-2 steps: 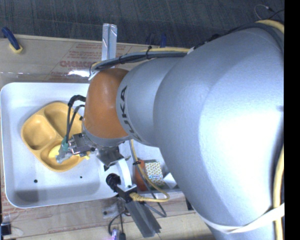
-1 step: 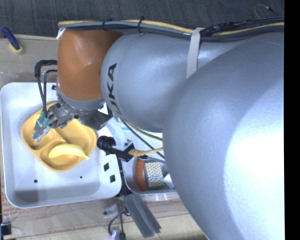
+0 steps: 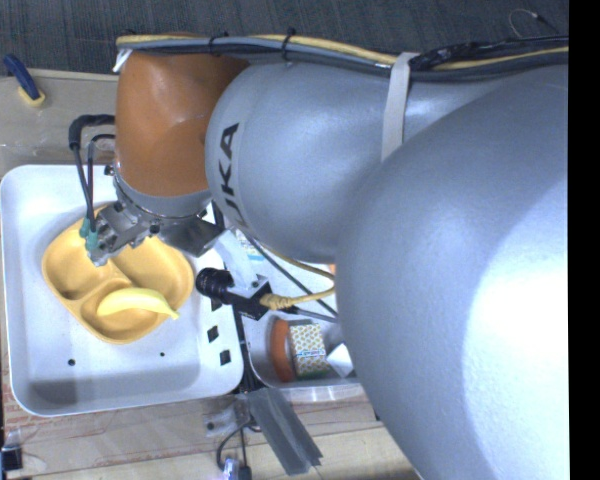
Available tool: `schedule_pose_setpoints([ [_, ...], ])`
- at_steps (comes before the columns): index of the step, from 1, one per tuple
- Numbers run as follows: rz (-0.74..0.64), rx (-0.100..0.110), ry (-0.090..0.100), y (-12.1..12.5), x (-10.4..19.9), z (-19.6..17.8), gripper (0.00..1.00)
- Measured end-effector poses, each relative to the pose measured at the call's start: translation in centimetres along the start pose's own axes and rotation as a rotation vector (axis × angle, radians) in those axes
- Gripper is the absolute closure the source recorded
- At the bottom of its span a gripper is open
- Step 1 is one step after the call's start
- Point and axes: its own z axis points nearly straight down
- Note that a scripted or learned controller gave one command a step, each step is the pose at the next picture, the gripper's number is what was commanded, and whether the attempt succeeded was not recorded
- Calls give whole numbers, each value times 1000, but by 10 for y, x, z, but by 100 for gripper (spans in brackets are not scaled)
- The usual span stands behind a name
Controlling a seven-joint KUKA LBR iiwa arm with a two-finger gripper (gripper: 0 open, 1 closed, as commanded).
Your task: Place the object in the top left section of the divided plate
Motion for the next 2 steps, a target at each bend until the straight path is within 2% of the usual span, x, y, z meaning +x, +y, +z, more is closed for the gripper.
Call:
schedule_pose_setpoints([
  [1,16,2,0,-33,-13,23,100],
  [2,-6,2,0,-34,-12,30,100],
])
